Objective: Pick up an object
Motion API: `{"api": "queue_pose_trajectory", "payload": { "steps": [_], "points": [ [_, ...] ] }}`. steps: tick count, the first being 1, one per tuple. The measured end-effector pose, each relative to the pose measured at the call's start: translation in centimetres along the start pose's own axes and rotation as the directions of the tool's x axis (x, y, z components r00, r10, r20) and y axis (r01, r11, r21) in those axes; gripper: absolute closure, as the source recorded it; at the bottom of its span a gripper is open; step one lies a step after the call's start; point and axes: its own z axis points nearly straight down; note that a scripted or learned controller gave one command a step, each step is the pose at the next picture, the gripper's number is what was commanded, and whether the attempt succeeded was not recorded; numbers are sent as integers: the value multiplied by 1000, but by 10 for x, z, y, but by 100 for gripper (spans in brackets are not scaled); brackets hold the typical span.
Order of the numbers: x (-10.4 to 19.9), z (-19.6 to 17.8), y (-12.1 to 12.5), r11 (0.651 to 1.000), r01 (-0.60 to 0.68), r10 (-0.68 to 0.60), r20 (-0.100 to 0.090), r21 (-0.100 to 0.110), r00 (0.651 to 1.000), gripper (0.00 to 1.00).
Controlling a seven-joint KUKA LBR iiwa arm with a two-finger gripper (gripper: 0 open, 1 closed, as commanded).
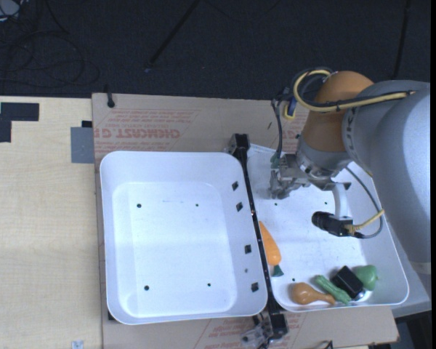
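My gripper (279,187) hangs low over the upper left part of the right bin (305,257), close to the bin's floor, and nothing shows in it. An orange carrot-shaped object (270,244) lies against the right bin's left wall, below the gripper. A small dark green piece (276,270) sits just under it. In the bin's lower right corner lie a tan pear-shaped object (309,294), a green elongated object (330,288), a black block (346,281) and a green rounded object (366,275).
The left bin (174,238) stands beside the right one, a black divider (251,217) between them. A black connector with a cable (330,223) hangs from the arm over the right bin. Cardboard (167,122) lies under both bins.
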Motion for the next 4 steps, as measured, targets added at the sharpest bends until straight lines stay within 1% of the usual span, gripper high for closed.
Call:
{"api": "queue_pose_trajectory", "payload": {
  "steps": [1,2,3,4],
  "points": [
    [-1,-10,0,1000,-2,2,-1,1,1000,100],
    [76,-94,-47,1000,6,-6,-2,-2,1000,100],
    [131,-172,-67,1000,7,-7,-2,-8,1000,100],
    [167,-215,-87,1000,4,-4,0,-4,1000,100]
  ]
}}
